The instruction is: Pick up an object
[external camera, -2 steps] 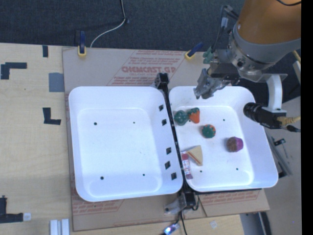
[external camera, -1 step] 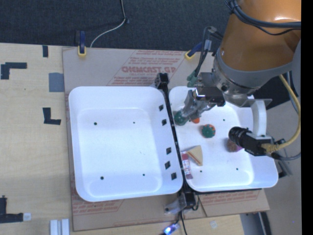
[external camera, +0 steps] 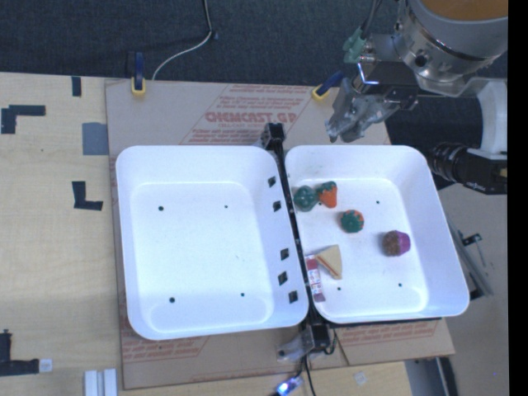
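Pincer (external camera: 346,130), whose grip I cannot tell, hangs above the right bin's (external camera: 412,162) far rim.

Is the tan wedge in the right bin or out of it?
In. The tan wedge lies on the right bin floor, near the divider.

Fixed overhead camera, slanted down on both bins (external camera: 124,221)

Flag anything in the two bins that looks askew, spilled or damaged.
Nothing stands out. Small orange piece, two green balls, purple ball, tan wedge and red-and-white stick lie loose in right-hand white bin.
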`<state>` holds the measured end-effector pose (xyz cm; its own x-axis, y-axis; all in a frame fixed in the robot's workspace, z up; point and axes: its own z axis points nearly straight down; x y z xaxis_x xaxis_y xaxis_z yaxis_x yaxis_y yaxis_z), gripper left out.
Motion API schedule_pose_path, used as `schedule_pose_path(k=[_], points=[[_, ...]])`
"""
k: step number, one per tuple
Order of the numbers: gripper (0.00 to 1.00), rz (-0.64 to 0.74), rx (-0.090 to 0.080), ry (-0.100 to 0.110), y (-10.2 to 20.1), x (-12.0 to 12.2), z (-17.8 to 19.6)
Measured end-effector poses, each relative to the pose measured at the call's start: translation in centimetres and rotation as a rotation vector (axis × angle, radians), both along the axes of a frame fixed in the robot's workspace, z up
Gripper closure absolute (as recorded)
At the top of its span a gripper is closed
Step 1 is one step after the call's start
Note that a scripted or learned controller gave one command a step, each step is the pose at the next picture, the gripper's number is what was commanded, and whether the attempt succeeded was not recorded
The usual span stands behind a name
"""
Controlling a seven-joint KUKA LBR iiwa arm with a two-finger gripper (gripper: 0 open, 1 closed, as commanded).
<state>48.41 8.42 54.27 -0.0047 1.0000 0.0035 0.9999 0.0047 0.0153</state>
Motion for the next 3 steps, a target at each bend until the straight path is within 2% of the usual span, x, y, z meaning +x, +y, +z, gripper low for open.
schedule_pose_path(k=[1, 2, 3], points=[[1.00, -0.008, -0.005, 0.016, -4.6, 0.0, -0.8], [1.00, -0.008, -0.006, 0.035, -8.4, -0.3, -23.1], [1.00, 0.000, -0.003, 0.005, -6.1, 0.4, -11.8]])
